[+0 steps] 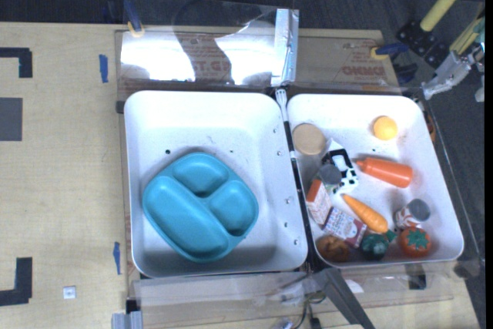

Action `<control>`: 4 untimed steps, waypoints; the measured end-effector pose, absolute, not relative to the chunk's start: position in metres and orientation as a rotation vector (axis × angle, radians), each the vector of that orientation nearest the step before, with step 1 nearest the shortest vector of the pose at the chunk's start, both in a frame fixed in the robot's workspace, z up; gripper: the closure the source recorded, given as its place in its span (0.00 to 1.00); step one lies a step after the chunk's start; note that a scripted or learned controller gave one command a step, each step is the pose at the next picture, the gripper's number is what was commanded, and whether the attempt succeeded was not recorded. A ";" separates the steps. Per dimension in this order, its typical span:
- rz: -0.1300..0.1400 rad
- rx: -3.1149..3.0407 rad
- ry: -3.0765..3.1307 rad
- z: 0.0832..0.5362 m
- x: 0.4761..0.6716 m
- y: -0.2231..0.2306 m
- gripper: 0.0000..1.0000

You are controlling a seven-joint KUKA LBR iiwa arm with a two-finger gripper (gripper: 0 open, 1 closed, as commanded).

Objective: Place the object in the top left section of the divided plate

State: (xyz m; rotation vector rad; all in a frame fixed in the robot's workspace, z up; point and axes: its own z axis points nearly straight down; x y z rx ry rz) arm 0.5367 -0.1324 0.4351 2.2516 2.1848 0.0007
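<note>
nearest in the right bin (435, 136) is a tight row along the front wall: a brown lumpy piece (333, 246), a green broccoli-like toy (375, 245) and a red tomato toy (417, 241), all touching or nearly so. just behind them lie a red-white packet (339, 221), a small carrot (364, 212) w/ its tip over the packet, and a grey knob-like bit (418, 208). mid bin: a larger orange carrot (384, 171) and a black-white toy (341, 168), can't tell what exactly. farthest: a tan round disc (309, 139) by the divider wall and a yellow ball (384, 127), apart from the rest. the blue divided plate (173, 216) sits in the left bin (139, 166), toward the front, turned at a slant, nothing on it; one long section on its left-front side, two smaller ones at back and right. task doesn't name which object, so every candidate is in the right bin, none on the plate yet. risks, imo: front items are so crowded that a grab could catch two or push one aside; the ball would prob roll off a shallow section; and b/c the plate is rotated, "top left" is ambiguous, so a drop could land on a ridge or in the wrong section. gripper: can't tell how wide it stands or whether it holds anything.
</note>
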 end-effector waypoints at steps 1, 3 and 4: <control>-0.003 2.207 2.232 0.434 0.585 -0.211 0.00; 0.000 1.249 2.877 0.437 0.667 -0.223 0.00; 0.000 0.615 3.077 0.425 0.629 -0.214 0.00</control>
